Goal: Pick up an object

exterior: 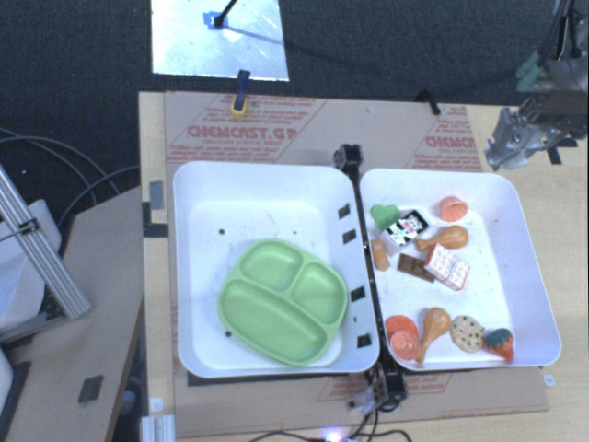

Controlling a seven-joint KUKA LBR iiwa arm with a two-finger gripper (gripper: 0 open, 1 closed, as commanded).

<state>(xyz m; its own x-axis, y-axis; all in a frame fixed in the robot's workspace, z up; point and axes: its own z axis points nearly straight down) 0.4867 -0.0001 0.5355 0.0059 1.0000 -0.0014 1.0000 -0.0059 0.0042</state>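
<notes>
Cookie [467, 332], strawberry [499, 342] and drumstick [433, 328] crowd the right bin's [529, 247] 6 o'clock edge, touching or nearly so. A grab there could catch two pieces, or pinch one against the wall and pop it loose. The pink box [448, 267] leans on a brown bar [416, 268], so it may skid. The gripper [508, 147] hangs outside the bin, over the worktop [304, 122] at the bin's 1 o'clock, well apart from every piece. Whether its grip is apart or closed I cannot tell; nothing is seen in it.
</notes>
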